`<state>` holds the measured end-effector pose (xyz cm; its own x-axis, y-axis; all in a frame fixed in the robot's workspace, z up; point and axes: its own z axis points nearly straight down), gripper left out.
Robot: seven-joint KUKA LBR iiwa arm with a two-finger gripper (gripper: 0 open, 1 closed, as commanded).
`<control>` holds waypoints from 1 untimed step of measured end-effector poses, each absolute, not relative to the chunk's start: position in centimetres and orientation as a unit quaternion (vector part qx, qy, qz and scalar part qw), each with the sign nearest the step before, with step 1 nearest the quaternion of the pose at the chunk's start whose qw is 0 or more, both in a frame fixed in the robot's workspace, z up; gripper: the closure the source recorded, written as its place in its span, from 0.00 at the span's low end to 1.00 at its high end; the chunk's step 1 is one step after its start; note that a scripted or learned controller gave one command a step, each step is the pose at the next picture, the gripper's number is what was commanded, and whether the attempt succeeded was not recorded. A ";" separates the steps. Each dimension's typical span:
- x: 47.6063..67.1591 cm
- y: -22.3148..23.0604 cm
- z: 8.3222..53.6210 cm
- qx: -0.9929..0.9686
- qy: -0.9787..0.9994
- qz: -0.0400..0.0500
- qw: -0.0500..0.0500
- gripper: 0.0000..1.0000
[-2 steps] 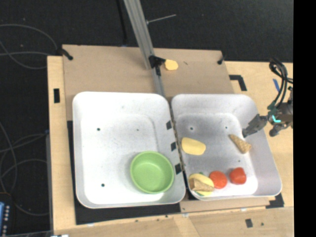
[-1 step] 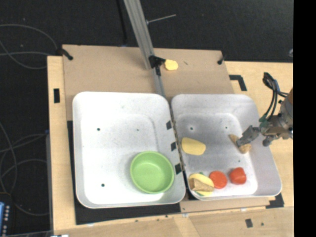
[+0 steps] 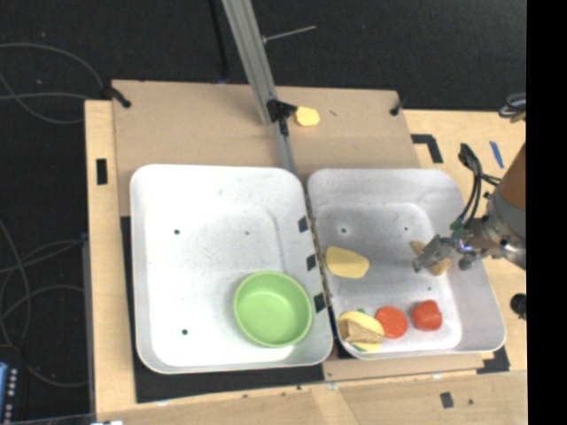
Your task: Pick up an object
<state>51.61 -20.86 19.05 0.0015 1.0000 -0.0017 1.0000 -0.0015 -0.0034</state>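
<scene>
In the right bin (image 3: pixel 381 193) lie a yellow lump (image 3: pixel 346 262) near the left wall, a yellow and tan piece (image 3: pixel 362 329) at the front left corner, an orange-red ball (image 3: pixel 391 321) and a red block (image 3: pixel 427 315) along the front. My gripper (image 3: pixel 433 257) hangs over the right part of this bin, reaching in from the right, above and behind the red block. A small tan thing seems to sit at its tip, too blurred to identify. A green bowl (image 3: pixel 272 308) rests in the left bin (image 3: pixel 195 220) at its front right.
A small yellow object (image 3: pixel 307 116) lies on the brown board behind the bins, beside a slanted metal rail (image 3: pixel 252 47). Cables run from the arm's wrist (image 3: pixel 496 228) at the right edge.
</scene>
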 end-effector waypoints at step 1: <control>51.5 -21.1 14.8 -0.708 -0.707 0.002 0.001 0.00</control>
